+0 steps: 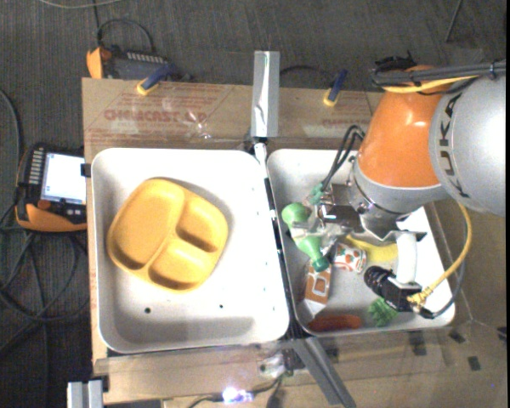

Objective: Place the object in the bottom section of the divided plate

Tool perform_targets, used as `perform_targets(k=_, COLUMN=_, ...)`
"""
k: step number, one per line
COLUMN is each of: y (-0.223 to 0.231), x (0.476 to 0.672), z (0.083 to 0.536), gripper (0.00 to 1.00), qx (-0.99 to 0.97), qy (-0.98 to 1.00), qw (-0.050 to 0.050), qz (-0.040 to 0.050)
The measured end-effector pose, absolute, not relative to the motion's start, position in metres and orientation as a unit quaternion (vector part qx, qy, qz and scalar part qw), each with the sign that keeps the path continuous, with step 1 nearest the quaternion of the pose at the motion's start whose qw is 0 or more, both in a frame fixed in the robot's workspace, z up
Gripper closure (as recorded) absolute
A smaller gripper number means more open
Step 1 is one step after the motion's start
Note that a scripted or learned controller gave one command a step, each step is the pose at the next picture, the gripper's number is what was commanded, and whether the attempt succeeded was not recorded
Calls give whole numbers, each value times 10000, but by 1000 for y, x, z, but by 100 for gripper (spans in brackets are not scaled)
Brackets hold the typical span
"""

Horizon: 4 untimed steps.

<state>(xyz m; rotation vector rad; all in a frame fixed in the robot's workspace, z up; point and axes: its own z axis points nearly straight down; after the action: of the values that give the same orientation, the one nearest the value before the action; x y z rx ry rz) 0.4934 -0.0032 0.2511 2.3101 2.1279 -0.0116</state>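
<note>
Yellow divided plate (170, 233) lies in the middle of the left bin (110, 313). Toys crowd the right bin (446, 253): a green piece (299, 219) at its left edge, a red sausage-like piece (334, 322) by its bottom edge. The gripper (330, 215) hovers over that left edge; whether it is clenched I cannot tell.

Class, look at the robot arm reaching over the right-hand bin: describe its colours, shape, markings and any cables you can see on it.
The arm is thick and rounded, with a light grey shell and a broad orange band above the wrist. Dark letters reading KUKA run down the grey part. Below the band sits a grey metal wrist section leading to the gripper. A yellow cable loops from the arm down to a black connector, and thin black cables run beside the orange band.
</note>
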Motion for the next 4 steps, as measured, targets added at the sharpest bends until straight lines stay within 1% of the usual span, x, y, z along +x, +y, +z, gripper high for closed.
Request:
perform_targets(k=1, y=74, x=520, z=240, gripper=100, qx=6258, qy=7800, qw=-13, qz=-19)
perform_targets(k=2, y=115, x=561, z=247, gripper=100, qx=5709, qy=8210, qw=-1, qz=-23)
perform_targets(k=3, y=163, x=590, z=234, gripper=100, qx=5362, qy=8441, qw=4, qz=-21)
perform_targets(k=4, y=200, x=603, z=248, gripper=100, qx=5310, qy=8474, qw=2, qz=-19)
